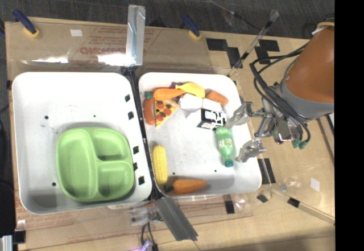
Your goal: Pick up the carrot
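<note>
The carrot (187, 186) lies along the front wall of the right bin (193, 142), orange with its tip to the right. My gripper (243, 132) hangs over the bin's right rim, level with the green bottle (224, 145) and up and to the right of the carrot. Its two grey fingers stand wide apart, one at the upper side and one at the lower, with nothing between them.
A corn cob (160, 163) lies beside the carrot at the bin's left wall. A pizza slice (161, 108), yellow and orange toy food and a black-and-white box (211, 118) crowd the back. The left bin (34, 130) holds a green divided plate (95, 163).
</note>
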{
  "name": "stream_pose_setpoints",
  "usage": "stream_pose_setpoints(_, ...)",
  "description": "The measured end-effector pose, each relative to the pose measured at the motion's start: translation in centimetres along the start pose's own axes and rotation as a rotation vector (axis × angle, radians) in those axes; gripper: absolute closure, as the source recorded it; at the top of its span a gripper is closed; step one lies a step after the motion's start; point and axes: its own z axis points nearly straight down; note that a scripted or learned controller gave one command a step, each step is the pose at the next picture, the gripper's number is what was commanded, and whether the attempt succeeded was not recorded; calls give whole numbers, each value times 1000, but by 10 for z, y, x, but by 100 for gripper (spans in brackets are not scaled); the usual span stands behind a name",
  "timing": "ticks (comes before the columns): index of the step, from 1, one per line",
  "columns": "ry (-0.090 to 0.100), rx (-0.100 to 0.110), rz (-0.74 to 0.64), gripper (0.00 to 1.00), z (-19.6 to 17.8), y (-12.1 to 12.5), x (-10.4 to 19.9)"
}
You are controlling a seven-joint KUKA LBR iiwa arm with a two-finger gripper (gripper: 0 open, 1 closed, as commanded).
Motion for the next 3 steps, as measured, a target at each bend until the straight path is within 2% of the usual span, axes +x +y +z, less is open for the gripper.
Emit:
stream_pose_setpoints(1, 0, -1, -294, 0, 0, -1, 0)
stream_pose_setpoints(3, 0, -1, -294, 0, 0, -1, 0)
